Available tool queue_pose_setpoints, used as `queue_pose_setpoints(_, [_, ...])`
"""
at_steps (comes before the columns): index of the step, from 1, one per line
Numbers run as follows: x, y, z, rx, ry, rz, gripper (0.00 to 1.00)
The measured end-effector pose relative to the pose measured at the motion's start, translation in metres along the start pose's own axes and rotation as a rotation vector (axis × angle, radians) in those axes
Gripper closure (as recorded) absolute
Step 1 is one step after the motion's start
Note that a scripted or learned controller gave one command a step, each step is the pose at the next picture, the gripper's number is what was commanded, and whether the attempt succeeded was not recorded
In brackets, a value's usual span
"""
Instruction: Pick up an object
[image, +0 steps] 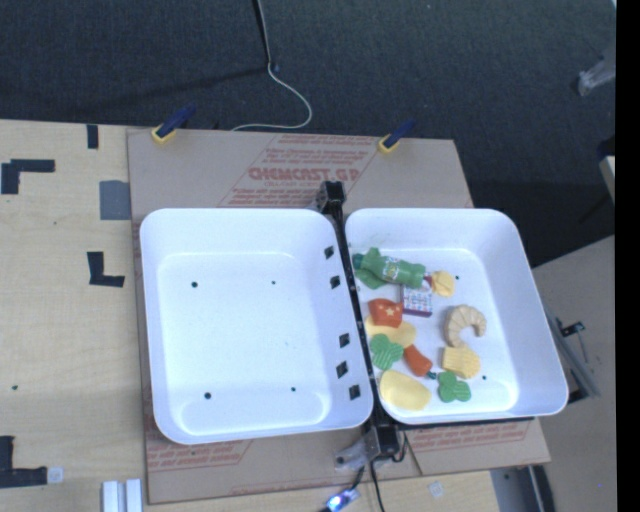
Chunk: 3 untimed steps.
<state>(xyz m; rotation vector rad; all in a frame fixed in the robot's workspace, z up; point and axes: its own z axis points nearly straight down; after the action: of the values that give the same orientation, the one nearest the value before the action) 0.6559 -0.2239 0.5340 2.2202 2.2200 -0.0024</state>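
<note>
We see two bins, the left bin (240, 330) and the right bin (500, 240), of smooth white plastic with a faint sheen, resting on a matt brown cardboard sheet (300, 170) printed in red, which lies on a pale wood-look bench (60, 330) with a dull finish. In the right bin we find small toy foods of smooth, slightly glossy plastic: a green bottle (388, 268) by the bin's left edge, a tan croissant (465, 322), a yellow piece (404, 390) near the front edge, and a small carton (417, 300) that looks like printed paper. Behind the bench we make out a dark, matt floor (450, 60) that looks like rough carpet.
</note>
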Motion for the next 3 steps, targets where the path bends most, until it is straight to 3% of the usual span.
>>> queue_pose_setpoints(2, [0.002,0.013,-0.001,0.000,0.001,-0.002,1.00])
queue_pose_setpoints(3, [0.035,0.011,0.219,0.018,0.007,-0.002,1.00])
